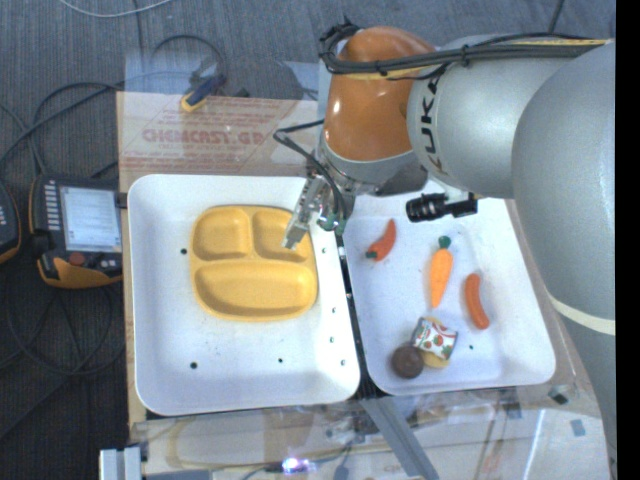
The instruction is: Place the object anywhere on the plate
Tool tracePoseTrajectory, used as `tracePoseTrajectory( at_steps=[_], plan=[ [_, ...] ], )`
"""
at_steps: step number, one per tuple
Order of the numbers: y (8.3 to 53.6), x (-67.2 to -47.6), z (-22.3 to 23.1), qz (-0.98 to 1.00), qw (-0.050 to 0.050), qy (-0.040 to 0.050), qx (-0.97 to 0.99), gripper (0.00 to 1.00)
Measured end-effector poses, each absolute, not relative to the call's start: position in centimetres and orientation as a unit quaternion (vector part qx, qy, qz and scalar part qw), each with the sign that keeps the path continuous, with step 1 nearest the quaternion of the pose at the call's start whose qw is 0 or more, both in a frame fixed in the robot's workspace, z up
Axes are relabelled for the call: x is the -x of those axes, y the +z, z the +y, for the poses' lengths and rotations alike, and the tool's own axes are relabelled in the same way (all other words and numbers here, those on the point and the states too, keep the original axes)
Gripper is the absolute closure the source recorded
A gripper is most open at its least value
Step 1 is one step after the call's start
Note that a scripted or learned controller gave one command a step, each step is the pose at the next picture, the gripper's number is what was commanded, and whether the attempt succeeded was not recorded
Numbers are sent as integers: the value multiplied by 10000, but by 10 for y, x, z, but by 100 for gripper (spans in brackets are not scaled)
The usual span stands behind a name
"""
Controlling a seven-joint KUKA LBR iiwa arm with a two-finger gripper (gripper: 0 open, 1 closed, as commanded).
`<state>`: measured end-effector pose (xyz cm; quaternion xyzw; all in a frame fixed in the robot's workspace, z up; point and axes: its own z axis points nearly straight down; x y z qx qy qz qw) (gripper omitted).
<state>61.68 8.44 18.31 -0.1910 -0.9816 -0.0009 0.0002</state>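
A grey carpeted floor with loose cables surrounds the worktop (150, 128), which carries faded red lettering, unreadable. "KUKA" is partly visible on the arm (500, 98). The hand (308, 220) hangs over the yellow plate (252, 265) in the left bin (160, 368); its spread I cannot tell. A carrot (440, 274) lies in the right bin (520, 368), well apart.

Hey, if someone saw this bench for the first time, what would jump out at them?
The big grey arm with its orange band fills the upper right, its end effector hanging over the right edge of the yellow plate in the left bin. In the right bin lie toy foods: a carrot, a chili pepper and a sausage.
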Motion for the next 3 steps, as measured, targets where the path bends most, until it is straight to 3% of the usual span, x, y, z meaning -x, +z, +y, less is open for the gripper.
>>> tracePoseTrajectory(
  at_steps=[1,2,3],
  plan=[
    [183,-617,84,-9816,1,-11,1912,0],
    [192,-617,86,-9817,-2,-21,1906,100],
    [192,-617,86,-9817,0,-22,1906,0]
  ],
)
